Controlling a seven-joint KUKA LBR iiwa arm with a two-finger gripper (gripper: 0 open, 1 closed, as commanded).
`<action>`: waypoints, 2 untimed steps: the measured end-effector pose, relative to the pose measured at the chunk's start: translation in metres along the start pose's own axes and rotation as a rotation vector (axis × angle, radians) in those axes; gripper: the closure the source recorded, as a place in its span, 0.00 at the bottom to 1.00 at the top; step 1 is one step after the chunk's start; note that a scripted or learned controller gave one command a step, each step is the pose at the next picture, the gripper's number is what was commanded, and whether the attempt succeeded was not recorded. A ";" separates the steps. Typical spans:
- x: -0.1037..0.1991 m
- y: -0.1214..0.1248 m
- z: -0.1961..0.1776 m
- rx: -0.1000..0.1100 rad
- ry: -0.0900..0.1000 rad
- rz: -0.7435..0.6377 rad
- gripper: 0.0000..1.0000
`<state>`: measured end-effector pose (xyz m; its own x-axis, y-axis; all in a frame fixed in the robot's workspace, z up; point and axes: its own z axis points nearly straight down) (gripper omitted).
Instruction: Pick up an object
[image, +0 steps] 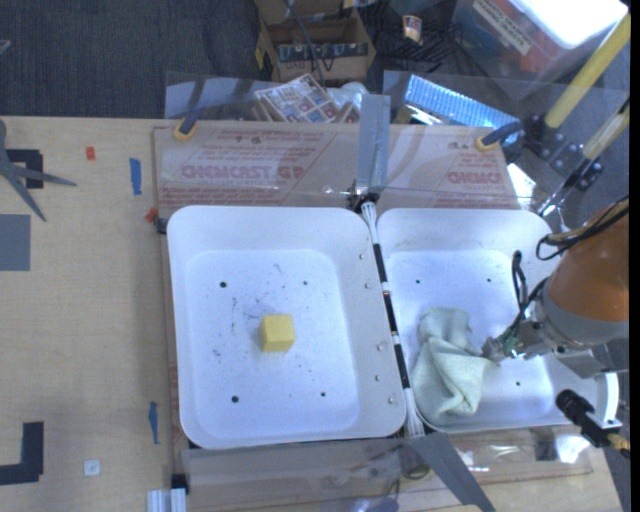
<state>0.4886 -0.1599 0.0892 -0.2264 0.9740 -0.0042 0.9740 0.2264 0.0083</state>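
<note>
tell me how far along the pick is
Nothing looks lifted yet. The yellow block sits untouched in the left bin. The hand is down in the right bin at the edge of the pale crumpled cloth. A secure grasp and the lift remain.

Red mirrored lettering is printed on the 2 clear plastic panels (300, 165) standing behind the white bins; it is seen reversed and cannot be read with certainty. Colour print is carried by a crumpled paper packet (295, 100) behind the panels, too small to be read.
</note>
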 end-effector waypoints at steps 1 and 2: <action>0.072 0.030 -0.096 0.003 0.002 -0.276 1.00; 0.015 0.012 -0.003 -0.008 -0.006 -0.381 1.00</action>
<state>0.4965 -0.1428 0.0926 -0.5722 0.8200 -0.0142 0.8199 0.5723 0.0129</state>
